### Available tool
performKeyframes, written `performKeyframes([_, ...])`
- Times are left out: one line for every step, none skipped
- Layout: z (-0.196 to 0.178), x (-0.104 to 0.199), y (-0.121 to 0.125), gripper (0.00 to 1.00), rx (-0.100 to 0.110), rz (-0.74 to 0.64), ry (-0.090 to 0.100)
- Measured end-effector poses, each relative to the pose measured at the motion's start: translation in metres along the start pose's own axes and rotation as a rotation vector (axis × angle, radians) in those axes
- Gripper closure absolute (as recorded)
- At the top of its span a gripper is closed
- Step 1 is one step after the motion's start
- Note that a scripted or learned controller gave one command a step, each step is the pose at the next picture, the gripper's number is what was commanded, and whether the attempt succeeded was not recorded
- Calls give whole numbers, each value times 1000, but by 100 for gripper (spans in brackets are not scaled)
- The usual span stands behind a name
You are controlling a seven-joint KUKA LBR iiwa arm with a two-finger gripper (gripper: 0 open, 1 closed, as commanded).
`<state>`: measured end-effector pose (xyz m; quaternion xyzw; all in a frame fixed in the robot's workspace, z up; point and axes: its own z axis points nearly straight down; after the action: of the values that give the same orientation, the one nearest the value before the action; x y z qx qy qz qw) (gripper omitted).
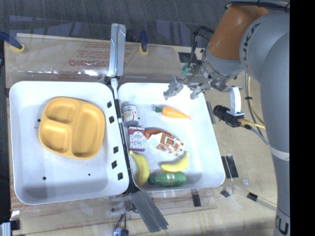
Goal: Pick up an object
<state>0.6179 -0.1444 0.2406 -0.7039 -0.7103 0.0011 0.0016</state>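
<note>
Your two-finger gripper (186, 90) hangs with its fingers spread and nothing between them, just above the orange plastic carrot with a green stem (173, 112) that lies in the right white bin (209, 146). Below the carrot in that bin you see a red-and-white packet (167, 142), two yellow bananas (174, 164) and a green bottle (167, 179); left of the carrot stand a small can (129, 113) and a purple carton (137, 138).

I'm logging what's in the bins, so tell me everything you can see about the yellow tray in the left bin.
The yellow tray is a rounded-corner divided plate, matte and plastic-looking, with three recessed compartments: one wide along the top, two below. It lies flat and slightly rotated on the floor of the left bin, toward the upper middle, with nothing visible in it, touching only the bin floor.
</note>
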Motion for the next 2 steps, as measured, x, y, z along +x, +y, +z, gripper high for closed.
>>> performKeyframes([103,-41,16,0,0,-82,0])
performKeyframes([148,-41,30,0,0,-200,1])
